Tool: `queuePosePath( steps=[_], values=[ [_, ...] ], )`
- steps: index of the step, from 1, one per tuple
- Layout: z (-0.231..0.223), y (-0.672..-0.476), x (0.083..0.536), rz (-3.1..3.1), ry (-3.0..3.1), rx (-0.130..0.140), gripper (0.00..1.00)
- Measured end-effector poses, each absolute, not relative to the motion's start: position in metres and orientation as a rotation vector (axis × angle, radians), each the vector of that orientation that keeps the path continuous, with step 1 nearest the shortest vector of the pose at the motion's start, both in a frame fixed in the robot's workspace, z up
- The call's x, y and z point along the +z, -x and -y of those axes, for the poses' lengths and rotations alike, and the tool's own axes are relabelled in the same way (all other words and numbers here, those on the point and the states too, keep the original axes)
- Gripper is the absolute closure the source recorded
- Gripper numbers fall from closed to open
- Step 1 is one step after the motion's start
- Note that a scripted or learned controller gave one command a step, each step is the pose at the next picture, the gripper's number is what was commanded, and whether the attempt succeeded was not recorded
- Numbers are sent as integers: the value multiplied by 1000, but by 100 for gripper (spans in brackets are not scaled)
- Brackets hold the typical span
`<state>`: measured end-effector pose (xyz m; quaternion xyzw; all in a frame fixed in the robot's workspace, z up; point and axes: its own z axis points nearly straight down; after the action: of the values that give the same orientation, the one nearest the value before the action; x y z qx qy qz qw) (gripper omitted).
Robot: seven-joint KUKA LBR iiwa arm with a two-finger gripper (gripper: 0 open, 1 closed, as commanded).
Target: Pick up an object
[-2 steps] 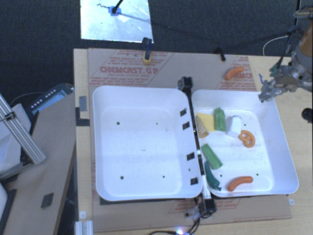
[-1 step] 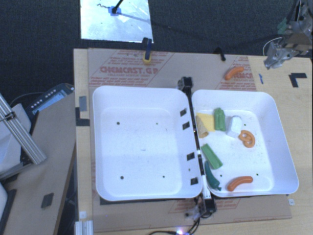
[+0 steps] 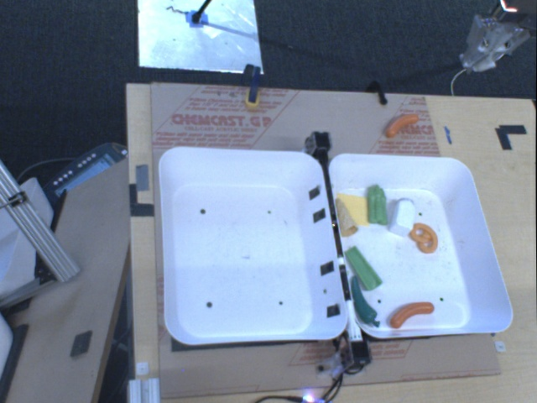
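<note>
The right bin holds several small items. Near its left wall lie a yellow wedge, a green block and a white piece. A brown pretzel sits to their right. A long green piece, a dark teal piece and an orange sausage lie toward the front. Another orange sausage rests on the board behind the bin. My gripper hangs high at the top right, well away from both bins, with nothing seen in it.
The left bin sits beside the right one, joined by a black-clipped seam. A shiny metal sheet lies at the back left, with a yellow and blue clamp below it. A grey device and a metal rail stand at the left.
</note>
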<state>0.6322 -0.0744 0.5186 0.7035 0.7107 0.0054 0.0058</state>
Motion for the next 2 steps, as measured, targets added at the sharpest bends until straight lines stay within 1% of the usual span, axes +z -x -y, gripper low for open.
queuePosePath(
  steps=[1, 2],
  values=[
    [66, -605, 536, -2227, -2213, 4, 100],
    [30, -550, 535, -2229, -2215, 2, 100]
  ],
)
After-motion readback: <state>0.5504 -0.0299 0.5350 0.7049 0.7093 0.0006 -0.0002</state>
